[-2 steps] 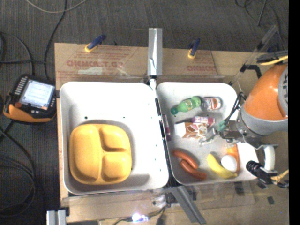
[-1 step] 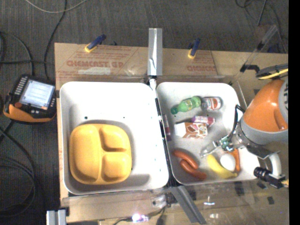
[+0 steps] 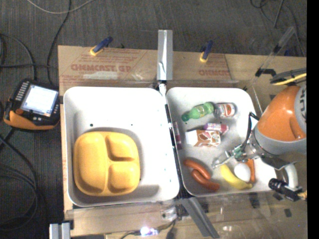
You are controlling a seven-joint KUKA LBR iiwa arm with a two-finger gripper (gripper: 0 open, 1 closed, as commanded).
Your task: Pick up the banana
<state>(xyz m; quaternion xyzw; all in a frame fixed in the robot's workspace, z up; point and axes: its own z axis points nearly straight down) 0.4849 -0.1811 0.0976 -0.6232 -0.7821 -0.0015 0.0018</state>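
The banana is yellow and lies near the front right corner of the right bin, curving toward a white egg-shaped thing. My gripper reaches in from the right and hangs just above and behind the banana, its metal tip pointing left. I see nothing held in it. The orange band of the arm covers the bin's right wall.
In the right bin are also a green bottle, a small can, a carton, a red sausage left of the banana and an orange carrot. The left bin holds a yellow compartment tray.
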